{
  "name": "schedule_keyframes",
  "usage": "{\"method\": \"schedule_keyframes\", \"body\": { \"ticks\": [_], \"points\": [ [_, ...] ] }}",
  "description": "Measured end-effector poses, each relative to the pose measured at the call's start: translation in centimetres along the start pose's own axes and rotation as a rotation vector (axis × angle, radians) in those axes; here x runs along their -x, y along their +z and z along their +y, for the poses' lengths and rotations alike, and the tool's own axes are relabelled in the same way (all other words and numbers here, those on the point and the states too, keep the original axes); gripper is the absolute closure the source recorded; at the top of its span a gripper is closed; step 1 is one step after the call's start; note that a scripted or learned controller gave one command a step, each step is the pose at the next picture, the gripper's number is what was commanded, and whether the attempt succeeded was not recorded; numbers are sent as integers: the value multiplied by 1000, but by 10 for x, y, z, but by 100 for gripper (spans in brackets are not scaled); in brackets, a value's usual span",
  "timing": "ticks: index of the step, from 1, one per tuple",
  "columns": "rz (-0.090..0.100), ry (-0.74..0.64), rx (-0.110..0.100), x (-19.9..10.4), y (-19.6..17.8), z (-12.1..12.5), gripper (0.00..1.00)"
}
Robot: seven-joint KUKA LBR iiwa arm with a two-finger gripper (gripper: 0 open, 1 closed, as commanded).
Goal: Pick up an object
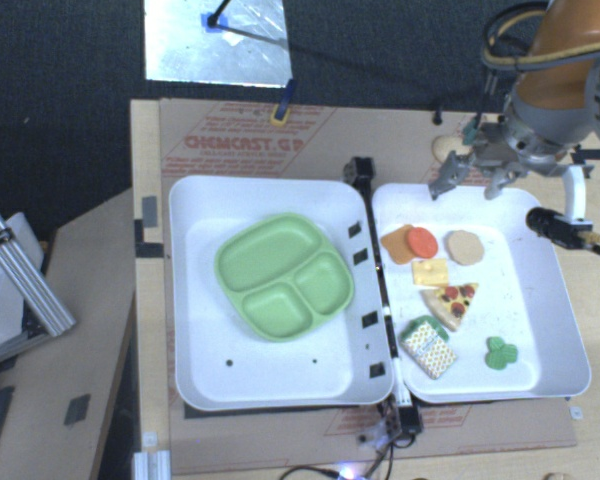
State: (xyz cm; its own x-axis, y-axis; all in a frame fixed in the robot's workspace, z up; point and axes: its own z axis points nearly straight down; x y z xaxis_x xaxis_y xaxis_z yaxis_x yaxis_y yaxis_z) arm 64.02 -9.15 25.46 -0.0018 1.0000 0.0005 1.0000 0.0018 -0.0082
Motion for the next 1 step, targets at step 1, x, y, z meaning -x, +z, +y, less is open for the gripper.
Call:
{"method": "schedule_keyframes", "body": {
  "ticks": [1],
  "points": [
    [-1,-2,10,0,-6,2,0]
  ]
}}
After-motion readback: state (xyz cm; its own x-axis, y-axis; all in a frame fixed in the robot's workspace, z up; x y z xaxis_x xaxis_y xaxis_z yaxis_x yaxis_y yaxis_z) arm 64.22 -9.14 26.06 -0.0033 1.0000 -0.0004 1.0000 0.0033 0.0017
